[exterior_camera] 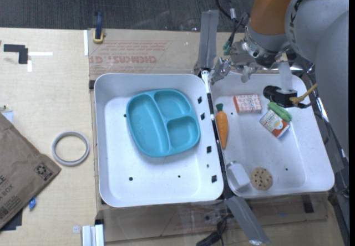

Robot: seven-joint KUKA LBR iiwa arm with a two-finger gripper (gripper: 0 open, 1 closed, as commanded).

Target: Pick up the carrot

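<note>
The carrot [222, 126], orange with a small green top, lies lengthwise in the right bin [310, 181], tight against its left wall. My gripper [235, 68] hangs over the back left corner of that bin, under the orange wrist band. It is well behind the carrot and apart from it. Nothing shows in its grasp.
The right bin also holds a small orange-and-white box [247, 103], a little carton with green on it [275, 122], a cookie [260, 178] and a pale grey piece [237, 175]. A blue divided plate [163, 123] lies in the left bin [111, 184]. A tape roll [70, 148] rests on the bench.
</note>
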